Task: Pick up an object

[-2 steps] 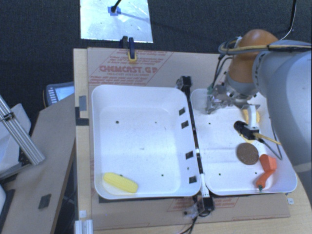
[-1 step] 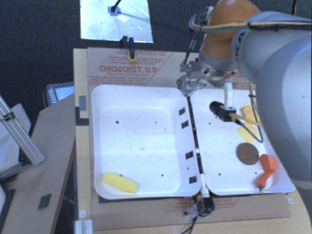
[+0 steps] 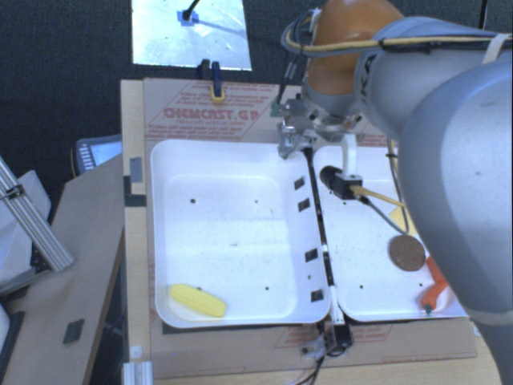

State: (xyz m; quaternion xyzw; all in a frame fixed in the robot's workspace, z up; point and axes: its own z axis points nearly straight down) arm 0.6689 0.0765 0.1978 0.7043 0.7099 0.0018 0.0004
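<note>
The grey two-finger gripper (image 3: pixel 290 144) hangs at twelve o'clock above the bins' divider; whether it is apart or together cannot be told. The yellow plastic corn cob (image 3: pixel 197 300) lies at seven o'clock in the left white bin (image 3: pixel 232 215). Advisable: centre over the cob, descend vertically.

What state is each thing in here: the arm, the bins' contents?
Gripper: above the bins' far edge, nothing seen held.
Corn cob: lying flat, left bin's near corner.
Brown disc: flat in the right bin.
Carrot: lying in right bin, partly behind the arm.
</note>
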